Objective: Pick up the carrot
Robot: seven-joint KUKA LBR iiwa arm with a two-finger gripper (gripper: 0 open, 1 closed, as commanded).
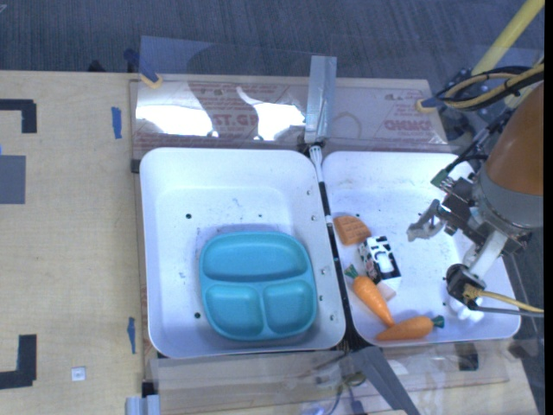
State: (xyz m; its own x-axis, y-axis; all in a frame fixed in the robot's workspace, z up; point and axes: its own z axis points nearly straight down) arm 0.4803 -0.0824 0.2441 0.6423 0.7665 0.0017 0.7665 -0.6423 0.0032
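Carrot (371,296), right bin (380,175), near side: light, stiff, smooth toy, best gripped mid-body across its width; hand (429,221) hovers farther right, grip state indiscernible.

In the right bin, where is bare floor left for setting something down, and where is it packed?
Right bin: the back strip behind the bread piece is bare. The left front is packed: two carrots and a black-and-white toy. The gripper hangs over the middle. Left bin: bare behind the blue tray.
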